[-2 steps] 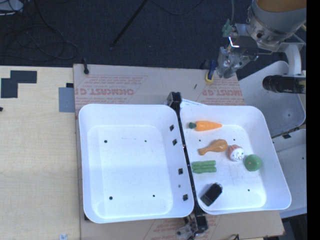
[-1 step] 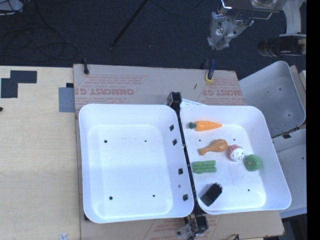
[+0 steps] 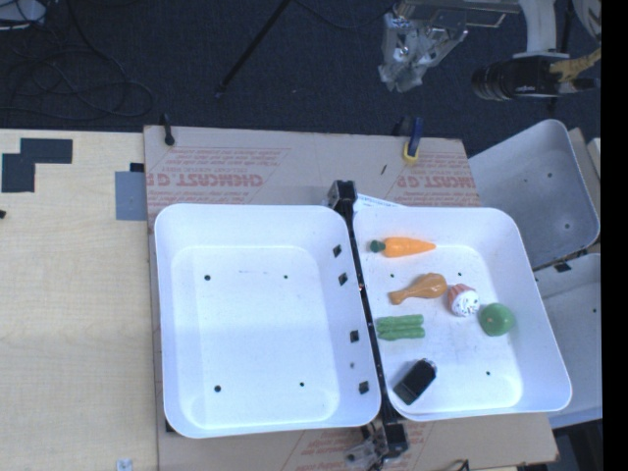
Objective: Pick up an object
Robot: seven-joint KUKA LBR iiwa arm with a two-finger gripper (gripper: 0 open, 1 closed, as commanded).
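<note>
Five small things lie in the right shallow white plastic bin (image 3: 535, 361): an orange toy carrot (image 3: 407, 247), a tan drumstick-shaped toy (image 3: 419, 287), a red-and-white ball (image 3: 463, 301) just beside a round green ball (image 3: 497, 319), a ridged green pod-like piece (image 3: 400, 328) and a black rectangular block (image 3: 415, 381) (tilted, near the front). The left white bin (image 3: 167, 263) adjoins it on the counter (image 3: 69, 292). The metallic end effector (image 3: 410, 52) hangs well apart, above the far edge; whether it is spread or pressed together I cannot tell.
</note>
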